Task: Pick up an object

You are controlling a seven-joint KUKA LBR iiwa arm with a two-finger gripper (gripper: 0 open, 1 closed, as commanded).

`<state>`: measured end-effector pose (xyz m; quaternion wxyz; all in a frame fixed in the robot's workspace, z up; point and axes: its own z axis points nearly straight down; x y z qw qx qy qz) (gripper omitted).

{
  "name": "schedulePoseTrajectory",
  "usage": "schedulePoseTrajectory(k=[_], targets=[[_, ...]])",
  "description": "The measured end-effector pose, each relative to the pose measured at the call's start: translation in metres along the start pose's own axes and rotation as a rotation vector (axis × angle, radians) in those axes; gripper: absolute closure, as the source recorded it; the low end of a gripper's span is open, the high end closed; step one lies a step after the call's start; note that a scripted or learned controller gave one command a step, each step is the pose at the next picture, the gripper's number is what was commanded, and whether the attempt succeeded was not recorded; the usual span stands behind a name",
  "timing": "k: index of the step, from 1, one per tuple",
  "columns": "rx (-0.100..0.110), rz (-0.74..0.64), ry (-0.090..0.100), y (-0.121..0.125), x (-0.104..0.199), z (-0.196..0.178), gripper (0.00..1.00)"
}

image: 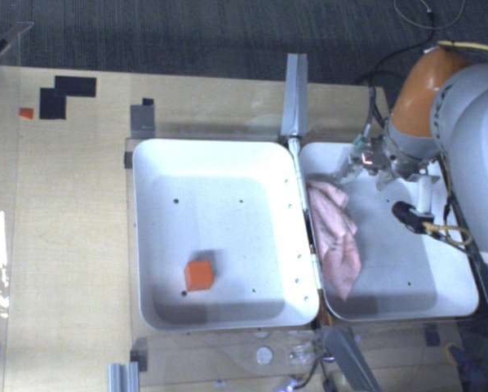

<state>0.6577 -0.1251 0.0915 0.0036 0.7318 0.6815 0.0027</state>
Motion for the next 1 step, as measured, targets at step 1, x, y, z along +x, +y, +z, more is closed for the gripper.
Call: schedulePoseTrajectory(k=[1], targets=[[0.002,0.114,0.0,0.0115,0.017,-0.0223,0.0]])
